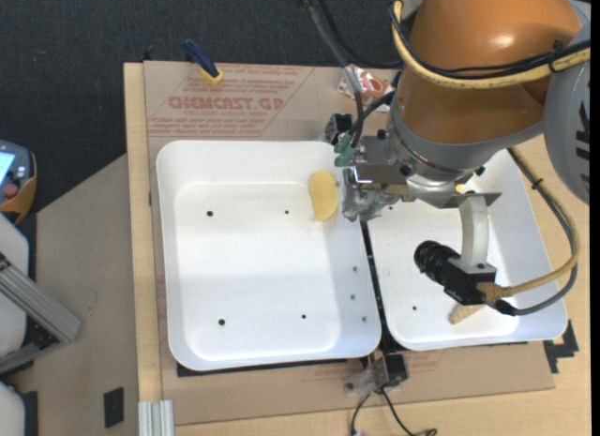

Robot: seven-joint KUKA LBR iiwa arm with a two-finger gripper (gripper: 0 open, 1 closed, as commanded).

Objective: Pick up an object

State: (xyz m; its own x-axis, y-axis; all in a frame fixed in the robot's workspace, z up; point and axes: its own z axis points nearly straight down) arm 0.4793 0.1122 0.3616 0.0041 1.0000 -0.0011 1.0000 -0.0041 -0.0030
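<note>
- The grey arm's orange band fills the upper right, and the gripper [359,200] hangs below it over the seam where the two white bins meet.
- The view does not show whether the gripper is spread or closed; its tip is hidden in a clutter of metal parts and wires.
- A pale yellow oval object [323,196] lies in the left bin [187,237], at the upper right of its floor, close to its right wall.
- The yellow object sits just to the left of the gripper; whether they touch cannot be told.
- The right bin [412,326] is largely covered by the arm; a small tan piece [462,313] lies near its front edge.
- Both bins rest on a brown cardboard sheet [234,97] with red print, and a blue and yellow clamp [202,61] grips its far edge.
</note>
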